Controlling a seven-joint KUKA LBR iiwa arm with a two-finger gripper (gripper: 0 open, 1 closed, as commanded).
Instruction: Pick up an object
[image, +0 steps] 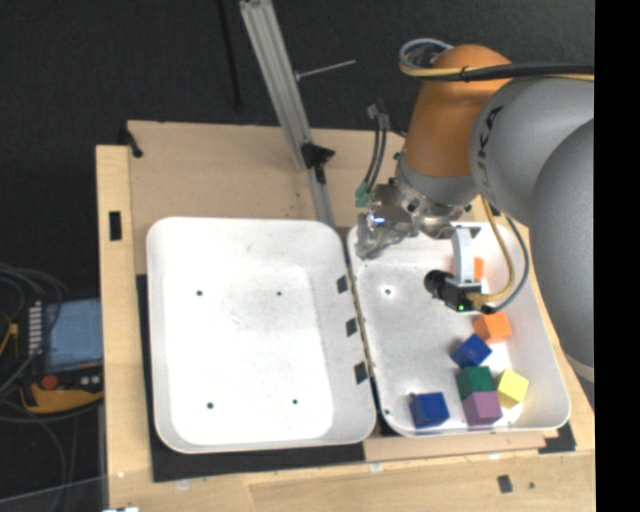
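Blocks, six in all, clustered in the near right corner of the right bin (400, 300): orange block (492, 326) farthest back, blue block (470, 351) just near and left of it, green block (475, 381) nearer again, purple block (482, 407) touching the green one's near side, yellow block (512, 387) just right of those two, and a second blue block (428, 409) off to the left by the near rim. All resting on the bin floor, none lifted. Gripper (378, 236) well apart from the cluster, up at the far left corner of the same bin, close to the rim shared with the left bin (250, 330). Nothing seen between its tips; whether wide or narrow, cannot tell. Above it the orange band (445, 120) and grey arm (550, 150), coming in from the right. Metal pole (285, 100) slanting away behind the bins.
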